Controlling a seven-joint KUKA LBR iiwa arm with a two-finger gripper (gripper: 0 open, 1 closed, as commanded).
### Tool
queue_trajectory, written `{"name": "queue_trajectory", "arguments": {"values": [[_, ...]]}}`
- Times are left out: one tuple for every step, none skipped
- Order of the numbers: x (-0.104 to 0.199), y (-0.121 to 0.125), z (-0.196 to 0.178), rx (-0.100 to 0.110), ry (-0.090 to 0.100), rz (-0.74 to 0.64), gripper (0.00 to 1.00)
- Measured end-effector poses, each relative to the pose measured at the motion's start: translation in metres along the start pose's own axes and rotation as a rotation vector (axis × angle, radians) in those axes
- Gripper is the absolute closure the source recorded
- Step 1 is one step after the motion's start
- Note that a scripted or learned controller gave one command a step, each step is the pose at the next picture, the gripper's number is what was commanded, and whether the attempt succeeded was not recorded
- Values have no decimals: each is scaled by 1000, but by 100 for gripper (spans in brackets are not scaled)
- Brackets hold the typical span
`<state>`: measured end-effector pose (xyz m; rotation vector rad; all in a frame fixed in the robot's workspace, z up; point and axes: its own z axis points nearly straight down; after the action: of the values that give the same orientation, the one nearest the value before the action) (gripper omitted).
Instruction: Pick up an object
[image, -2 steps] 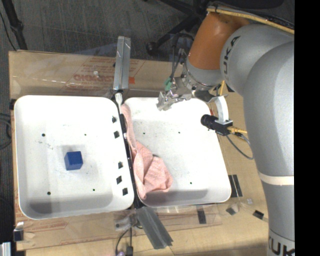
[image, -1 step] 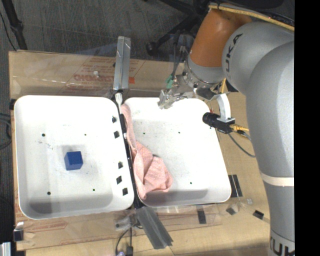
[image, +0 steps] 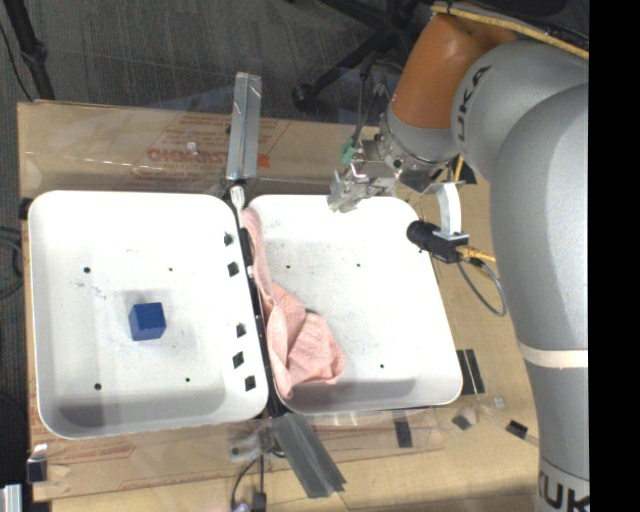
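A small blue cube (image: 147, 320) rests in the left bin (image: 60, 225), left of its middle. A crumpled pink cloth (image: 295, 335) lies in the right bin (image: 400, 300), along its left wall and down to the near left corner. My gripper (image: 345, 195) hangs over the far rim of the right bin, well above and beyond the cloth. Nothing shows between its fingertips. The grey arm with its orange band (image: 440, 60) fills the upper right.
A grey metal bar (image: 243, 125) stands upright at the far end of the divider between the bins. Black cables (image: 470, 265) hang off the wrist at the right bin's right side. Brown bench board surrounds both bins.
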<state>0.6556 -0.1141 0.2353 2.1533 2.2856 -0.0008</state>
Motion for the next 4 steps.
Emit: {"name": "queue_trajectory", "arguments": {"values": [[2,1,-10,1,0,-7,100],[-31,-1,16,6,2,174,100],[-29,0,6,8,2,167,100],[-28,0,-3,9,2,160,100]]}}
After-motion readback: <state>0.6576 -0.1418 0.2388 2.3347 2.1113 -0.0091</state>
